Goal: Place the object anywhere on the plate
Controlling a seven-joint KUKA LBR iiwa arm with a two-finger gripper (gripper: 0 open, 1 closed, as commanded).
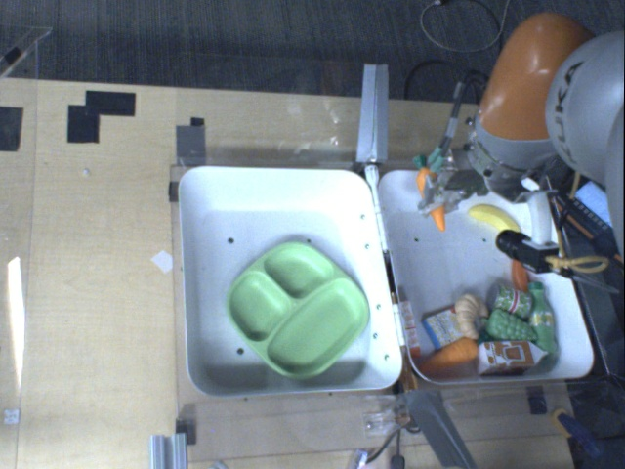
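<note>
A green plate (298,306) with three compartments lies in the left bin (205,262), towards its front. My gripper (435,199) hangs over the far left corner of the right bin (576,355). It is shut on a small orange toy carrot (439,220). The carrot's orange tip pokes out below the fingers, and its other end with a bit of green shows above them. The carrot is well to the right of the plate, beyond the wall between the bins.
A yellow banana (493,218) lies just right of the gripper. Several toys crowd the right bin's front: a garlic bulb (470,309), a green can (515,306), a brown carton (508,357) and an orange piece (449,358). A metal post (370,115) stands behind the bins.
</note>
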